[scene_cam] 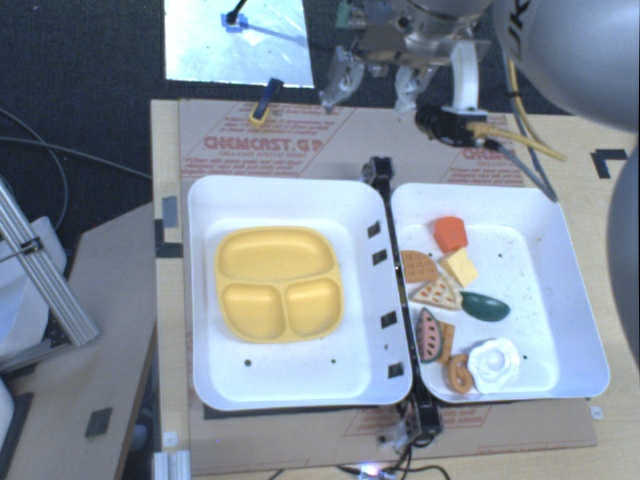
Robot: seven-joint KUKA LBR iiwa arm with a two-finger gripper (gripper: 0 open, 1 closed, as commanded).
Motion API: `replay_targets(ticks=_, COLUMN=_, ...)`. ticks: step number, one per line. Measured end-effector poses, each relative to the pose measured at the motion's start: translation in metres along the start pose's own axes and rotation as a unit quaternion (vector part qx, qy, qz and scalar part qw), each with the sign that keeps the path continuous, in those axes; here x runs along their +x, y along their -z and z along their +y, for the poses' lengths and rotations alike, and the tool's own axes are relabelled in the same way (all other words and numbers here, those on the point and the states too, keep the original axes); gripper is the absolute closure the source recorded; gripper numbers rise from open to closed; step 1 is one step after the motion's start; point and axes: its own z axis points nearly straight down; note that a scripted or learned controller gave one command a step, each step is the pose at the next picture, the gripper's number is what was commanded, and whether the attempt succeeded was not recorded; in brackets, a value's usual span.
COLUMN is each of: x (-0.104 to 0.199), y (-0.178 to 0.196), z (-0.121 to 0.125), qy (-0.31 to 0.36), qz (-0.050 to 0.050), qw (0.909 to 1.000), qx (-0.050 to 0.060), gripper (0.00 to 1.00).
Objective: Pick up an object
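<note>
The gripper (372, 86) hangs at the far side of the bench, beyond both bins and over the brown board, with its two fingers spread wide apart and nothing between them. One fingertip (336, 83) sits to the left, the other further right near a black clamp-like part with yellow cables. The grey arm (580, 28) fills the far right corner.

The left bin (200, 298) holds a yellow divided tray (280, 282) — three compartments, lying flat near the bin's middle.

The right bin (570, 298) carries a cluster of toy food pieces along its left half, well apart from the gripper. Furthest is an orange block (450, 233); just nearer lies a pale yellow cheese wedge (461, 267) beside a brown waffle piece (418, 266). Nearer again a triangular waffle slice (437, 294) touches a dark green pod shape (485, 307). At the near end sit a watermelon slice (429, 334), a small brown pretzel (459, 373) and a white fried egg (494, 361), the last two touching

A small blue and yellow object (264, 103) lies on the board at the far left, near a shiny sheet (200, 28)
</note>
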Motion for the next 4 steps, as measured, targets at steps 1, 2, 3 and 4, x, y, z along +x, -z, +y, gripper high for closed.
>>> replay_targets(ticks=1, x=0.046, y=-0.144, z=0.012, qy=-0.002, qz=-0.001, qw=1.0000, qx=0.004, gripper=0.00)
replay_targets(ticks=2, x=0.015, y=-0.213, z=-0.046, qy=-0.006, qz=-0.002, qw=1.0000, qx=0.004, gripper=0.00)
replay_targets(ticks=3, x=-0.023, y=-0.321, z=-0.050, qy=-0.007, qz=-0.002, qw=1.0000, qx=0.002, gripper=0.00)
replay_targets(ticks=4, x=-0.021, y=-0.286, z=-0.112, qy=-0.006, qz=-0.001, qw=1.0000, qx=0.001, gripper=0.00)
